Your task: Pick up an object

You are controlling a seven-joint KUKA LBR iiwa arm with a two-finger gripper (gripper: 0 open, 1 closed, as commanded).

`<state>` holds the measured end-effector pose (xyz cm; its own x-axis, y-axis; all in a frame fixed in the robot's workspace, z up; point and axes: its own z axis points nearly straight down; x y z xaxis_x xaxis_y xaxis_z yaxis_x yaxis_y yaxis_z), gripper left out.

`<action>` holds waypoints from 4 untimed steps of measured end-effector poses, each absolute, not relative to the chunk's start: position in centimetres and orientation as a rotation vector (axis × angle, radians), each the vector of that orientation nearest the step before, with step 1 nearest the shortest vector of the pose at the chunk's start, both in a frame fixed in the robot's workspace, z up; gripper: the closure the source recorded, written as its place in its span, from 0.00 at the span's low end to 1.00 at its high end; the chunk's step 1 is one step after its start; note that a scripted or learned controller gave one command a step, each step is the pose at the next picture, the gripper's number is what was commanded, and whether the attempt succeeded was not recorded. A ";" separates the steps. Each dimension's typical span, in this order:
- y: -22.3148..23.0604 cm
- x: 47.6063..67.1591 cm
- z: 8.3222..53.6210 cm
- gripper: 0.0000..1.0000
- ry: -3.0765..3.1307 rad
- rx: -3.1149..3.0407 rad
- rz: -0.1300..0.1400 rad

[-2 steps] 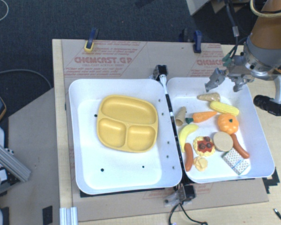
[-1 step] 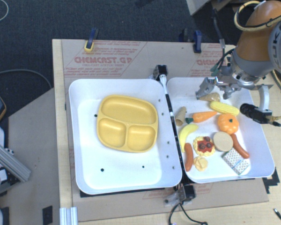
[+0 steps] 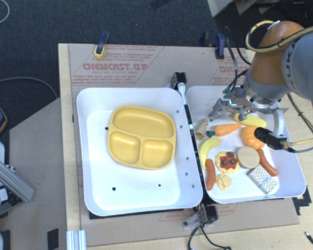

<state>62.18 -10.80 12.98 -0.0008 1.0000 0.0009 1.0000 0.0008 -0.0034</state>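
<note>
Toy food (image 3: pixel 235 158), white bin (image 3: pixel 297 178) (cardboard-topped bench (image 3: pixel 125 64))

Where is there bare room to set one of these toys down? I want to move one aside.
The left bin has bare floor all around the yellow divided plate, widest along its near edge. The right bin is crowded: carrot, banana, sausage and other toys lie close together under the gripper.
</note>
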 end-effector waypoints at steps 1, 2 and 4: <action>-10.8 62.3 8.5 0.00 -2.222 -2.222 0.001; -10.8 62.2 9.6 1.00 -2.221 -2.223 0.000; -10.3 62.7 20.1 1.00 -2.227 -2.224 -0.007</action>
<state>62.74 -10.34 20.15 -0.0013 1.0000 -0.0012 1.0000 0.0013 0.0074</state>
